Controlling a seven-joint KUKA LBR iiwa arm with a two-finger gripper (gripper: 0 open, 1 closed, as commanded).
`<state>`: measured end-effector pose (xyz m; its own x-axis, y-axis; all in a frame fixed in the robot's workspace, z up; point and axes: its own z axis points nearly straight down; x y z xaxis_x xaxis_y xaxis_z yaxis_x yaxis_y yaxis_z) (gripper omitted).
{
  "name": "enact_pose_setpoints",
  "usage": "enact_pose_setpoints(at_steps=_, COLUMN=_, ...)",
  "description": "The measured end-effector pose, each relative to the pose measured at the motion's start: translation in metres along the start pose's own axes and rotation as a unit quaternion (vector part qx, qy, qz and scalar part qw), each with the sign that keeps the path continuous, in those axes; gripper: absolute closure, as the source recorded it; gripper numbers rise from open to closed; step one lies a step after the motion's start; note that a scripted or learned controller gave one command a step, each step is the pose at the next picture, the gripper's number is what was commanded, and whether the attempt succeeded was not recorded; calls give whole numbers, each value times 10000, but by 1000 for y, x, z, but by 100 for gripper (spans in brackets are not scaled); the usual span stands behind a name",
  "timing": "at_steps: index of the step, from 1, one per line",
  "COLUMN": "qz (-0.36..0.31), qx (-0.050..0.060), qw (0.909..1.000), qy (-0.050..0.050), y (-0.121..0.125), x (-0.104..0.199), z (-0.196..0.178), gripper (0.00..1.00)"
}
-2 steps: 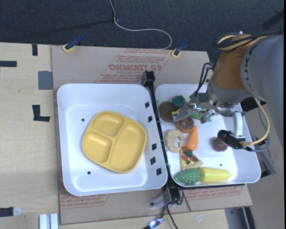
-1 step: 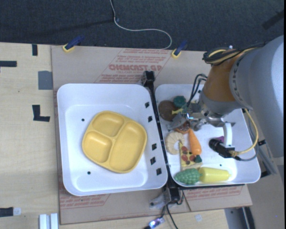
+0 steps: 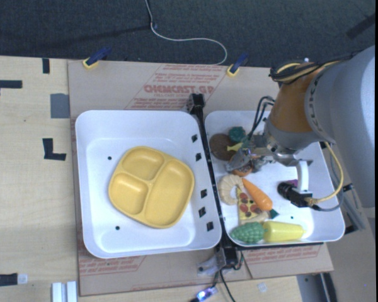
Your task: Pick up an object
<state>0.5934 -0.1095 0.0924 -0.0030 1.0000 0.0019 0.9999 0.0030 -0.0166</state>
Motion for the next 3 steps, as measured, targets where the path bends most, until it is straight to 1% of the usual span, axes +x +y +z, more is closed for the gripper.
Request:
enact_pose_setpoints(at_steps=1, qz=1, qx=-66, qw=10000, qy=-5, y=8, x=6, z=-51, gripper=100)
enact_pose_setpoints(at_steps=2, qz=8, qx=-68, qw=10000, qy=-10, y=9, x=0, z=-103, gripper=100)
enact_pose_setpoints(at_steps=3, qz=5, qx=-59, qw=10000, qy=-7, y=8, x=1, z=-130, gripper=100)
